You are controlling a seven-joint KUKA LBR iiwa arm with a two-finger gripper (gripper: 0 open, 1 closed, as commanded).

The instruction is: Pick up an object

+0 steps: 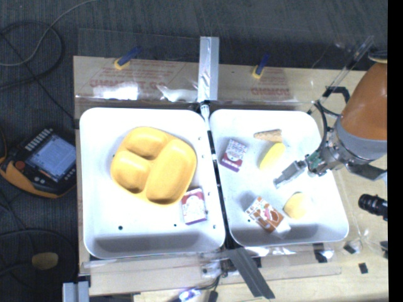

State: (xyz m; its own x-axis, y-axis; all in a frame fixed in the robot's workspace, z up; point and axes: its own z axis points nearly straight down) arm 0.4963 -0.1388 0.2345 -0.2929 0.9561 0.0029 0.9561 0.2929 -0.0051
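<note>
1. Reaching in from the right, the grey arm (368, 115) is hanging its end effector (286, 173) over the right bin (315, 121); whether it is open or closed is not clear, and nothing is visibly gripped.
2. Lying just beside its tip is a yellow lemon-like piece (271, 155); a tan stick (267, 133), a purple-white carton (233, 154), an orange-white carton (265, 214) and a small yellow fruit (296, 204) are sharing that bin.
3. Sitting in the left bin (101, 231) are a big yellow plush toy (153, 163) and a pink-white carton (194, 206); both bins are resting on the counter (94, 68).
</note>
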